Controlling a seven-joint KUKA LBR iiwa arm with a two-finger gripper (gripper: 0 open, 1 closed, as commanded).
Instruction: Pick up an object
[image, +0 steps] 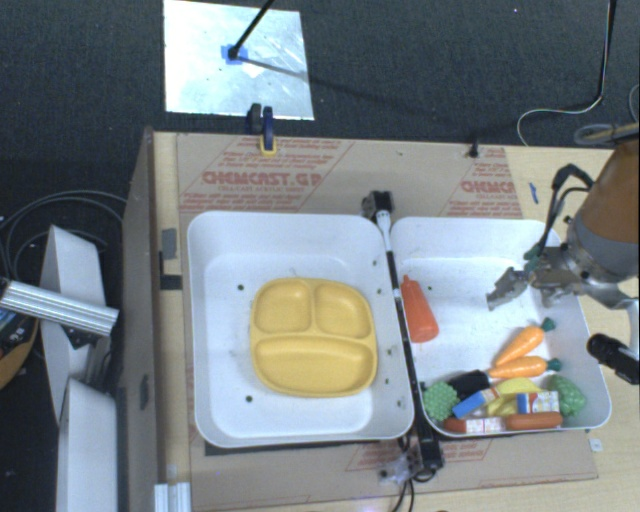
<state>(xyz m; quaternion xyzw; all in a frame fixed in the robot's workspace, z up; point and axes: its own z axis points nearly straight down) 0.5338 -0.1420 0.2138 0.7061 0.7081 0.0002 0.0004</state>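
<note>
The right bin holds several toy foods. An orange-red carrot-like piece lies against its left wall. Two orange carrots with green tops lie near the right wall. Along the front edge a pile gathers a yellow banana, a green knobbly piece, a black and blue block, a small red and white box, a green piece and a red sausage. My gripper hangs over the right bin's upper right part, above bare floor, apart from the carrots, with nothing seen in it.
The left bin holds a yellow divided plate. A black clip sits at the back of the rim between the bins. The arm's orange band stands over the right bin's far right edge. Cables trail at the back right.
</note>
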